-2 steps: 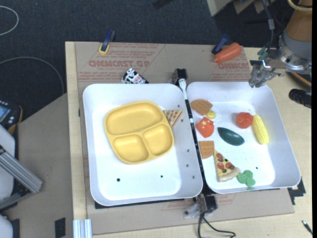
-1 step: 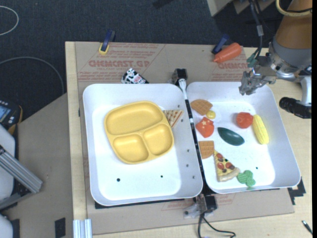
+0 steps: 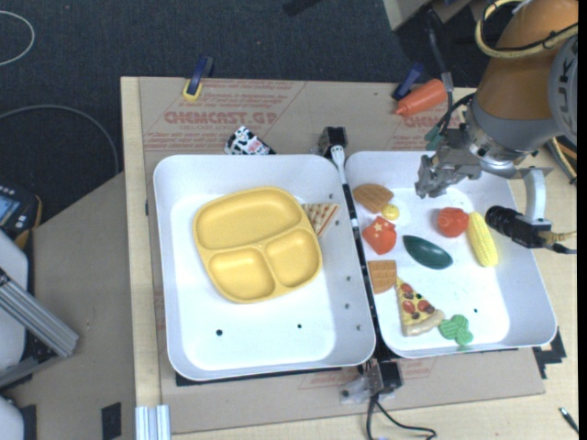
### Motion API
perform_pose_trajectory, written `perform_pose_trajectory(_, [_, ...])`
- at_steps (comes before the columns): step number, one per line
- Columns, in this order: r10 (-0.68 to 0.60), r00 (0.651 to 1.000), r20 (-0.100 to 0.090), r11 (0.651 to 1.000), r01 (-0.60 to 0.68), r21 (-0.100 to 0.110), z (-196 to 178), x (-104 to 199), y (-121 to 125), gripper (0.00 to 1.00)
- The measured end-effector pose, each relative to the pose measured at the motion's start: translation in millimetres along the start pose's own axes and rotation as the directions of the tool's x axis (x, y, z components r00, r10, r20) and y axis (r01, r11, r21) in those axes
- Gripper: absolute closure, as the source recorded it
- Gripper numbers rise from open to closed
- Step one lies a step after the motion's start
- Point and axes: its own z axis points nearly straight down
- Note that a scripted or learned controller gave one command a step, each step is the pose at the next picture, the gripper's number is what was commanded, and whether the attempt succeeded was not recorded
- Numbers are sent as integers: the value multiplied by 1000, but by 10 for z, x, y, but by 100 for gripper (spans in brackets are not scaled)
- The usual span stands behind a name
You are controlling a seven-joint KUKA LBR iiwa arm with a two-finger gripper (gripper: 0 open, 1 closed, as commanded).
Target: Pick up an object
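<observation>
Toy foods, a tomato point(image 3: 450, 221) among them, lie below our gripper point(image 3: 437, 180); we cannot tell its grip state.

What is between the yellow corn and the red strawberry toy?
In the camera view, between the corn and the strawberry sit a red tomato and a dark green oval toy, on the right bin floor.

Arm point(image 3: 527, 58) cut off by right and top edges. End effector point(image 3: 438, 180) blurred, finger state indiscernible. Waffle point(image 3: 321, 215) partly hidden beneath yellow plate point(image 3: 257, 243).
</observation>
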Motion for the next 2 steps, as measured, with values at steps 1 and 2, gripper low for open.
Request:
perform_pose_trajectory(1, [-1, 1000, 0, 1000, 1, 0, 57, 517, -309, 100])
perform_pose_trajectory(2, [2, 1000, 2, 1000, -2, -8, -35, 572, -238, 100])
